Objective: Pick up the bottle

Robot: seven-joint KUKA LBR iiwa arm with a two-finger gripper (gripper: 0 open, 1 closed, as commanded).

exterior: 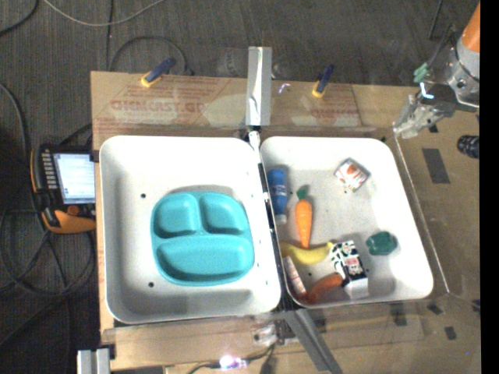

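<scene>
The bottle (277,188) is blue with a white end and lies along the left wall of the right bin (398,209), beside a toy carrot (303,216). My gripper (411,121) hangs above the bench just outside the right bin's far right corner, well away from the bottle. Nothing shows between its fingers.
The right bin also holds a small red and white can (352,174), a banana (306,252), a green lump (381,243), a cow-patterned carton (349,265) and a red-brown piece (323,287). A teal divided plate (203,237) lies in the left bin (125,209). A handheld device (66,179) sits at the left.
</scene>
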